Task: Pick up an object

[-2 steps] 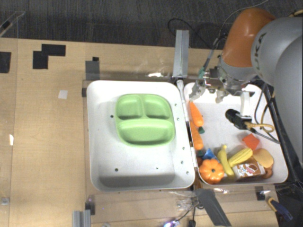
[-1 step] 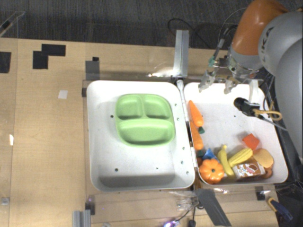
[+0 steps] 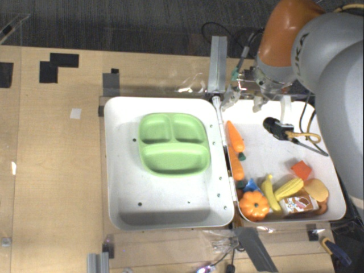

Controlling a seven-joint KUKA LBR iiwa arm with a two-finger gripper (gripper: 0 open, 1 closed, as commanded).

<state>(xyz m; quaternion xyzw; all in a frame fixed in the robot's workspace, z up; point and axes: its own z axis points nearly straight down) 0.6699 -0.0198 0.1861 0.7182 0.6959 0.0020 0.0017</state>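
Note:
My gripper hangs over the far left corner of the right bin, open, with nothing between its fingers. Just in front of it an orange carrot lies along the bin's left wall, and a second carrot lies below that. The near end of the bin holds a small orange pumpkin, a yellow banana, a yellow corn cob, an orange block, a tan bun and a red-labelled packet.
The left bin holds a green divided plate near its middle. A small blue piece sits between the lower carrot and the pumpkin. The grey arm covers the right bin's far right side.

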